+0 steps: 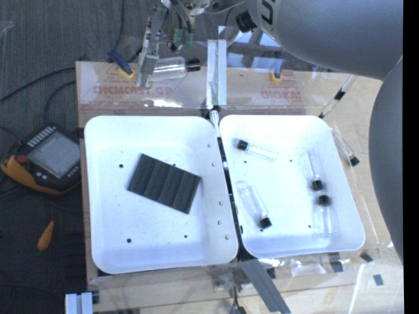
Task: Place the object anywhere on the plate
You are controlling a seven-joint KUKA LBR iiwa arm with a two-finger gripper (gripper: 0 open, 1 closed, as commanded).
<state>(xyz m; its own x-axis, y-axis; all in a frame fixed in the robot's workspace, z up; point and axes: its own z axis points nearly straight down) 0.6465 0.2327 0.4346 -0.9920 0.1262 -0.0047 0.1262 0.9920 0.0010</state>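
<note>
the grey arm (327,18) comes in from the upper right and fills the top right corner of the picture, its big body lying over the far edge of the desk (98,93). its wrist reaches to the left, so the pincer (147,67) hangs above the far rim of the desk, behind the left bin (98,241) and not over any bin. the fingers (145,70) point down and a little to the left. a clear vial with a black cap (171,66) lies sideways just beside the fingers and looks to be pinched between them at its left end, the cap pointing right.

the plate (163,182), a dark ribbed rectangle, lies flat in the middle of the left bin, turned at a slant. it is well apart from the pincer.

the right bin (353,234) has several more clear vials with black caps: one (255,150) near the far left part, one (254,205) near the front left, one (312,170) and one (321,214) along the right side.

on the floor at the left lies a control pendant (44,160) with a grey screen, and near it an orange tool (44,235).
</note>
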